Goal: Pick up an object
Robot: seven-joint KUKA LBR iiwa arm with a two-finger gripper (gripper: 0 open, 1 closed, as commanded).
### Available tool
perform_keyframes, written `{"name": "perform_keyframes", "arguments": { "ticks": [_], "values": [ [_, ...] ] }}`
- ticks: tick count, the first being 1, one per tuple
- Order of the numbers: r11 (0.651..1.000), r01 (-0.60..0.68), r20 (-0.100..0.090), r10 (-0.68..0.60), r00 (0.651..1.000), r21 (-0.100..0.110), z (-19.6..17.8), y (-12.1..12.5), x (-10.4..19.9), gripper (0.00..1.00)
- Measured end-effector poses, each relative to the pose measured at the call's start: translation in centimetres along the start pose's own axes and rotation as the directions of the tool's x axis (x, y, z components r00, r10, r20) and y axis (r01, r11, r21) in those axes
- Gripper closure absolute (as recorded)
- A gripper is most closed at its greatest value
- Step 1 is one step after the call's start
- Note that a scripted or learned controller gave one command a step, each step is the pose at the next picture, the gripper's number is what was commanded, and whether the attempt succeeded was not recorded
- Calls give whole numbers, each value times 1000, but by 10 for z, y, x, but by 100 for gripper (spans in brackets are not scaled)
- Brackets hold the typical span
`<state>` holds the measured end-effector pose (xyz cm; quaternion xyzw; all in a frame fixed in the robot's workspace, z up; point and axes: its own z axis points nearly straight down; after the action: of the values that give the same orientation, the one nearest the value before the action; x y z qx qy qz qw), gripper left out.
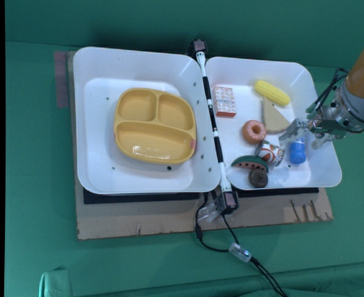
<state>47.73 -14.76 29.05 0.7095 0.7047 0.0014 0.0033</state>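
The right bin holds several small items: a yellow corn cob, a red-and-white box, a tan wedge, a glazed donut, a small can, a watermelon slice, a brown round piece and a blue bottle. My gripper hangs over the bin's right side, just above the blue bottle. Its fingers are spread, one to the bottle's upper left and one to its right. Nothing is held between them.
The left bin carries a yellow divided plate. A black-and-white striped bar runs between the bins. Cables trail off the front of the cardboard base. Green cloth surrounds the bench.
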Motion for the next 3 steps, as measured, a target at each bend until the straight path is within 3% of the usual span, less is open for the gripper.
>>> {"name": "perform_keyframes", "arguments": {
  "ticks": [1,2,3],
  "values": [
    [1000,0,2,0,1000,-5,78,28,17,0],
    [1000,2,4,-2,1000,-14,103,92,7,0],
    [1000,-5,12,6,1000,-30,87,94,3,100]
  ]
}}
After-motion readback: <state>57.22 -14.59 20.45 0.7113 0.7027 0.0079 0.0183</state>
